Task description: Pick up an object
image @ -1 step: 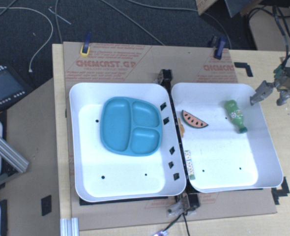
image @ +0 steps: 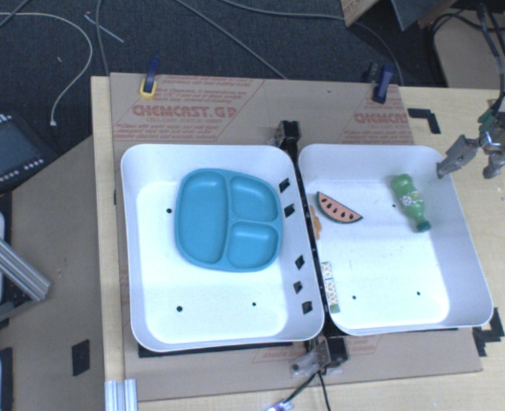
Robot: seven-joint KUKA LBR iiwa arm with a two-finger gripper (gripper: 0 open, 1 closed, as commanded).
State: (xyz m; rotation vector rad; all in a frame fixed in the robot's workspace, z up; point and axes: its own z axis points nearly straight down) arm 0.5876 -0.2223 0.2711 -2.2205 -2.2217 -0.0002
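Nearest the camera, the right bin (image: 458, 311) holds a green bottle (image: 409, 200), probably light, stiff and slippery, best gripped across its body, while the jaws (image: 475, 154) hang open, gripping nothing, at the bin's right edge.

Blue tray (image: 227, 221), green bottle (image: 409, 200)

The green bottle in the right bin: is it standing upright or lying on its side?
Lying on its side. The green bottle shows its full length flat on the right bin floor.
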